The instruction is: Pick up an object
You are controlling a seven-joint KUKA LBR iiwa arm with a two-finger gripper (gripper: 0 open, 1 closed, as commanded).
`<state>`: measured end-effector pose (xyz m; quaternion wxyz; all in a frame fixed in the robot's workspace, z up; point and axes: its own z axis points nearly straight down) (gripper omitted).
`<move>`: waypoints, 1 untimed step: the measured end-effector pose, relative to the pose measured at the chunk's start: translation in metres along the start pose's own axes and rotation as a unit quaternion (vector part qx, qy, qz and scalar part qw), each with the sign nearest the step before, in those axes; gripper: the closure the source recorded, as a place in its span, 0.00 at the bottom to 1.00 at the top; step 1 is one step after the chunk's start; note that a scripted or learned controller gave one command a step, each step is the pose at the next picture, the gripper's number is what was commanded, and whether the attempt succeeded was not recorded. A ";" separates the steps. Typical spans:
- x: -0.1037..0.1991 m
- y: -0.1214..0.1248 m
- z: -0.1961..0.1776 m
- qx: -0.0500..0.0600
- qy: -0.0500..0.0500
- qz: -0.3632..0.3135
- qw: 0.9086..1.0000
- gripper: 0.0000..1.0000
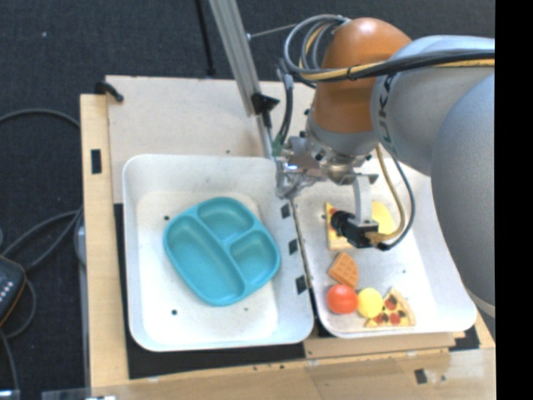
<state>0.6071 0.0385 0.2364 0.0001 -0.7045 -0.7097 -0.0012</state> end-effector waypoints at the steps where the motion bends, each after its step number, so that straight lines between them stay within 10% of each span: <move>1: 0.046 -0.018 -0.013 0.001 0.000 0.000 1.000 1.00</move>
